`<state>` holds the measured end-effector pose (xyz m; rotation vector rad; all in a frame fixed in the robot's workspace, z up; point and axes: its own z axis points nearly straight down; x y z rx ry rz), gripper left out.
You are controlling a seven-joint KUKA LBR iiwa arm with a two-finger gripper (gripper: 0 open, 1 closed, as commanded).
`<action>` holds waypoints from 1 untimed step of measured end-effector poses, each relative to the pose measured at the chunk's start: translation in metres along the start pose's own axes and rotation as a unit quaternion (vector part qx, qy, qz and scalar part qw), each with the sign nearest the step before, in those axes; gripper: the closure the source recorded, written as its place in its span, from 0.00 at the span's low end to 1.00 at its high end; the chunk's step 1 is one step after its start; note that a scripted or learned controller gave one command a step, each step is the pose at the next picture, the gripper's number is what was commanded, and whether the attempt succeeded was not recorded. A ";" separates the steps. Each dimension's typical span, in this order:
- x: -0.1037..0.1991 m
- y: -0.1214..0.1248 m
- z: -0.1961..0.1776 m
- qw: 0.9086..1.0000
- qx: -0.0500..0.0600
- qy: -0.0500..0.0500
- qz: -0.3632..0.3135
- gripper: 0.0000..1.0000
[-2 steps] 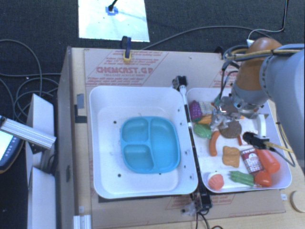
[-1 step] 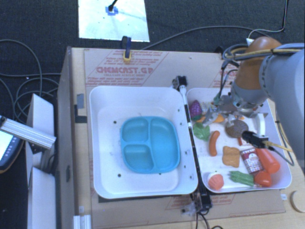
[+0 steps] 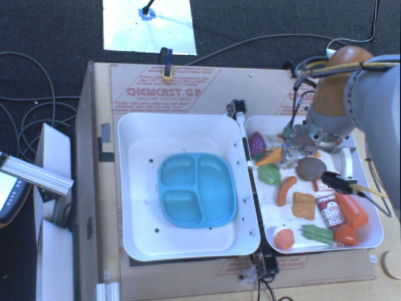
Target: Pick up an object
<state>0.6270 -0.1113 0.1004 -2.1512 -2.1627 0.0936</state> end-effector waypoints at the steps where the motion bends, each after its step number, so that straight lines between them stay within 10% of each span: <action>1: 0.000 0.001 0.000 1.000 -0.002 0.000 -0.001 0.00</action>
